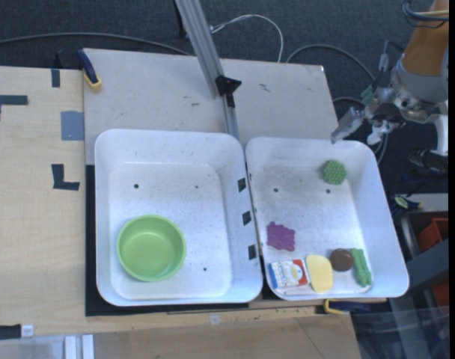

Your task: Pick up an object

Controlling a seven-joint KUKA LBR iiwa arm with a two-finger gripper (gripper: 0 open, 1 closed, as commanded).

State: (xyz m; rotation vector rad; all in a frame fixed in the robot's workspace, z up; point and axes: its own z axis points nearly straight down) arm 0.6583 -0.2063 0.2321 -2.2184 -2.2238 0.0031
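Tool (346,128) over right bin's (377,200) far rim; can't tell how it is set.
I see green ball (334,172) nearest it; purple piece (281,236), carton (288,274), yellow, brown, green items crowd near wall. Green bowl (151,247) sits in left bin (168,144).

My single fixed camera looks down at a slant from above the bench, far enough to frame both white bins (100,223) whole; my gripper (346,128) enters upper right, bins spreading leftward and nearer me.
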